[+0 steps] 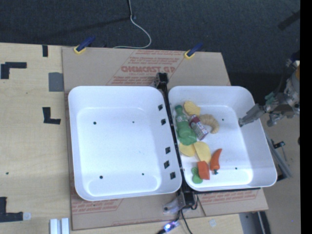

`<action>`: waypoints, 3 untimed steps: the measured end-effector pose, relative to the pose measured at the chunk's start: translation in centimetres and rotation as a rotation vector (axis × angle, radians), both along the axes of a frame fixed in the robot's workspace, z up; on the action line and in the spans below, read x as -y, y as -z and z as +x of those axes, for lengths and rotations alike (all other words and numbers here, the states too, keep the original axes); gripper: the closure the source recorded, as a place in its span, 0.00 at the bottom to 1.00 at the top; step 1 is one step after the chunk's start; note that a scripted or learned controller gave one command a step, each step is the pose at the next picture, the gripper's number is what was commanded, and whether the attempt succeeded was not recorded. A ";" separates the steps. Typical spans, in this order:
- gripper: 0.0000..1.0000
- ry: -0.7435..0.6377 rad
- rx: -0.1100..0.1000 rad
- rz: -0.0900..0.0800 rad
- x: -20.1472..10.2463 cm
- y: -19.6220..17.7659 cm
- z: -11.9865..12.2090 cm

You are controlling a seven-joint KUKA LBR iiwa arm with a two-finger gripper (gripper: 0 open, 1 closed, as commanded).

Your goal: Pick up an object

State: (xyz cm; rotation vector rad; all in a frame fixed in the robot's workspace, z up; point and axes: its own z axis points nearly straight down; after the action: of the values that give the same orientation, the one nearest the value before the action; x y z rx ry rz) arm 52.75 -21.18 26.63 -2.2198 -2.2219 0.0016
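Gripper (249, 116) state cannot be told. Toys (197, 140) are piled left of it, in the bin (243, 179); likely light, smooth plastic, best taken across a narrow middle.

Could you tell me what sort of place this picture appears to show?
Most likely a robotics lab bench set up for grasping trials: two shallow white plastic bins sit side by side on a clamped brown cardboard sheet, small colourful toy objects are piled in the right bin, and a metal gripper reaches in.

A robotics lab: 2 white bins (122, 94) clamped onto cardboard (146, 67) over a taped bench.
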 end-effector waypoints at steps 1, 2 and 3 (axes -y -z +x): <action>0.00 0.004 -0.017 0.007 1.1 17.2 -5.0; 1.00 0.001 -0.002 0.002 1.1 15.3 -4.5; 1.00 -0.002 -0.001 0.000 0.4 18.3 -1.2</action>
State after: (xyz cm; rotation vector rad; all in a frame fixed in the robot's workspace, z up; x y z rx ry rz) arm 51.56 -21.55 8.36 -2.2170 -2.2236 0.0018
